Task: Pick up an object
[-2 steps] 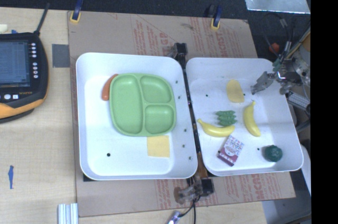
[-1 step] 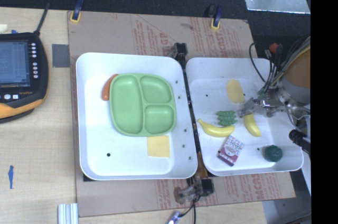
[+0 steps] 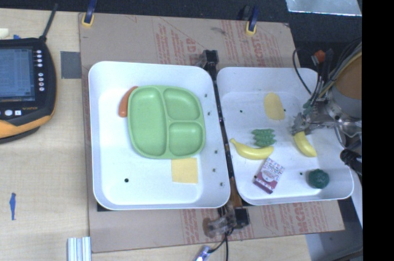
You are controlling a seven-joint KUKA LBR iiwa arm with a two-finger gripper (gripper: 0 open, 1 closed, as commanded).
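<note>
Beside the end effector (image 3: 303, 125) lie two bananas (image 3: 305, 144) (image 3: 250, 151) and broccoli (image 3: 263, 136).

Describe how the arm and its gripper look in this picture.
At the view's right edge, the arm shows an orange band over grey casing. Dark cables loop along it down to the gripper, a small, cluttered assembly of grey metal above the right bin.
</note>
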